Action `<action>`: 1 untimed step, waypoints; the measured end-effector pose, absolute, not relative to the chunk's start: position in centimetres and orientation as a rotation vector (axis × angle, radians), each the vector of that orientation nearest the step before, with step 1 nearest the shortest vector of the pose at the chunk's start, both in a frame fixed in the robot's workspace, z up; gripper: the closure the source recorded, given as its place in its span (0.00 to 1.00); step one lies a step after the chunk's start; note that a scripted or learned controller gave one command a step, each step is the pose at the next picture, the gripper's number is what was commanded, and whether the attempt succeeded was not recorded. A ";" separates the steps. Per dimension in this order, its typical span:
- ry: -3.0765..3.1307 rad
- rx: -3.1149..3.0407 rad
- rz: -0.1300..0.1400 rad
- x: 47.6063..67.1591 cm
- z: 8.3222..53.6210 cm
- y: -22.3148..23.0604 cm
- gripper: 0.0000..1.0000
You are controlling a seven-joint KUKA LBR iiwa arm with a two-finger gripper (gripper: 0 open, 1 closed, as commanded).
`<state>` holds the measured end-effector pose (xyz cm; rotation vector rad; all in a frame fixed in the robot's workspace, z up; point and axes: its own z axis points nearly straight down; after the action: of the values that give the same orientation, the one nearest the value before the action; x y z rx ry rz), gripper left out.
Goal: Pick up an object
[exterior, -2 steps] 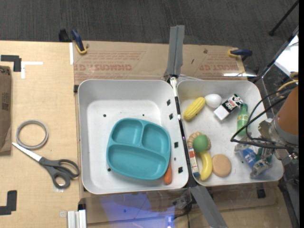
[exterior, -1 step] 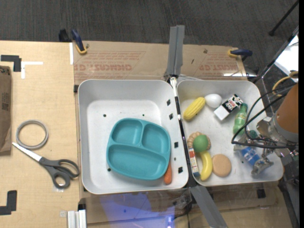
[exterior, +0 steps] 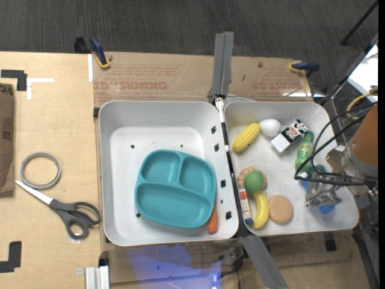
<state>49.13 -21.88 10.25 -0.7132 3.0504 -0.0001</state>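
1. Two white bins sit side by side: the left bin [exterior: 114, 161] holds a teal divided plate [exterior: 175, 188], while the right bin [exterior: 283, 224] gathers the loose toys within the arm's reach.
2. The gripper [exterior: 322, 194] hangs low over the right bin's near right corner, above a small blue object [exterior: 325, 207], likely the target.
3. Whether its fingers stand wide or narrow, I cannot tell; nothing visibly sits between them.
4. The banana [exterior: 261, 209] and corn [exterior: 246, 136] lie apart, untouched.
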 end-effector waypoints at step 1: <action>3.050 -0.714 0.000 49.1 10.2 -21.9 0.00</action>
<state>49.12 -21.88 10.25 -0.7135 3.0504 0.0003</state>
